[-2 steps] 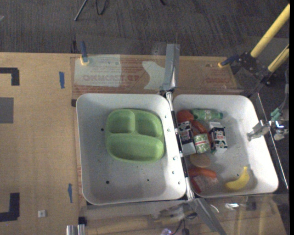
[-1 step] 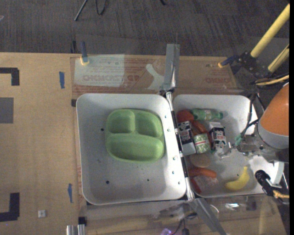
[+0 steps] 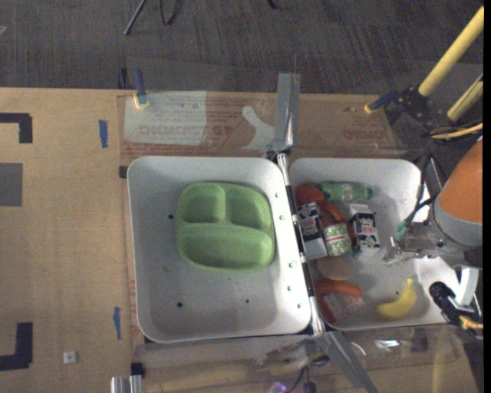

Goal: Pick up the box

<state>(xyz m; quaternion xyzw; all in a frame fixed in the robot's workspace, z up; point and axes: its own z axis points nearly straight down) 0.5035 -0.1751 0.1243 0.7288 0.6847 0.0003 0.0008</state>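
Beyond my reach, along the top of the view, lies a dark grey carpeted floor [image 3: 230,38], with thin dark legs of some stand [image 3: 157,11] crossing it. Below it spreads the pale wooden desk [image 3: 61,230], marked with black tape corners [image 3: 19,127] and short blue tape strips [image 3: 103,133]. A flat brown cardboard sheet [image 3: 330,127] with printed lettering lies on the desk. Yellow poles [image 3: 454,52] slant in at the upper right. The light is soft and even.

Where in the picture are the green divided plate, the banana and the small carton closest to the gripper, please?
green divided plate [image 3: 225,226]: camera view, on its middle ridge.
banana [image 3: 398,304]: camera view, on the middle of its curve.
small carton [image 3: 364,231]: camera view, on its printed face.
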